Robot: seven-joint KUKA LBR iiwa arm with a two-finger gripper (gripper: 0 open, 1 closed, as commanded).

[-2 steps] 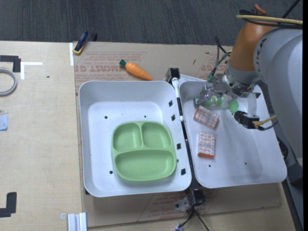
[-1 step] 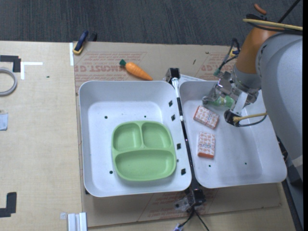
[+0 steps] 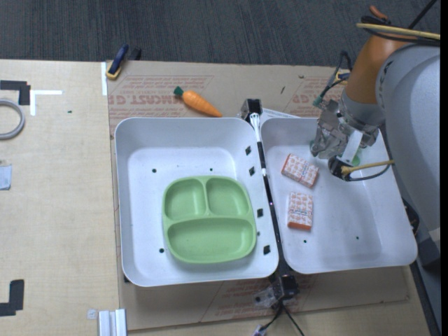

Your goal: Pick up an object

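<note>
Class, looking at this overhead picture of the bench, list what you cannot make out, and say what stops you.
- Tool, camera view: its fingers blur into the dark wrist hardware, so open or shut is unclear.
- Two small red-and-white patterned boxes: print too small to read.
- Grey arm: cut off by the right edge.
- Blue-and-yellow object beyond the bins: too small to identify.

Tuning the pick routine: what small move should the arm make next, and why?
Probably shift the gripper slightly left and lower it over the upper box in the right bin: that box lies just left of it, apart from the lower box.
</note>
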